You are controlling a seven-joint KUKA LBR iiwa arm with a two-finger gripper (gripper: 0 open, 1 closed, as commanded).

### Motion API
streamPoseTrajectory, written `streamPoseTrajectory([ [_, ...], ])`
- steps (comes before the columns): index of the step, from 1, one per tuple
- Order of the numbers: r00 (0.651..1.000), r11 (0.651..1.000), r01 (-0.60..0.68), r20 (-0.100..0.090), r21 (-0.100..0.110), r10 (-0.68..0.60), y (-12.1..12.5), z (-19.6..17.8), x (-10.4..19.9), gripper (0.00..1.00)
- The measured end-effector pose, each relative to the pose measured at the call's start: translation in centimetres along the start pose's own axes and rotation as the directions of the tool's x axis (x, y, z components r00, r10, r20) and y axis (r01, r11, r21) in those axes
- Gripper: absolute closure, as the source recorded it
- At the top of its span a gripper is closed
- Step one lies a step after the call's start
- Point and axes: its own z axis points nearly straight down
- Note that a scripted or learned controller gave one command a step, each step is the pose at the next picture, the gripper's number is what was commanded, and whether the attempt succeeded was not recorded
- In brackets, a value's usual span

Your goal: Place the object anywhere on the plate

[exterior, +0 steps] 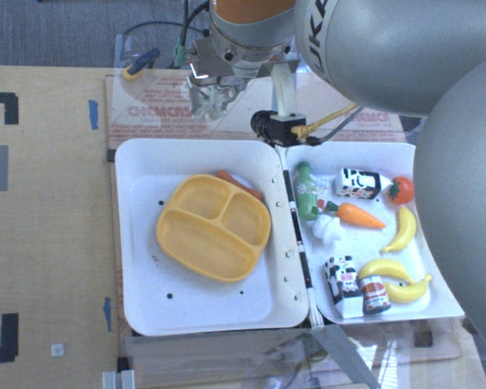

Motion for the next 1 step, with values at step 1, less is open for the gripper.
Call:
streamPoseTrajectory([
  [1,0.997,0.997,-0.080,0.000,-0.007,0.080,1.73,-3.25,-1.21,1.00],
])
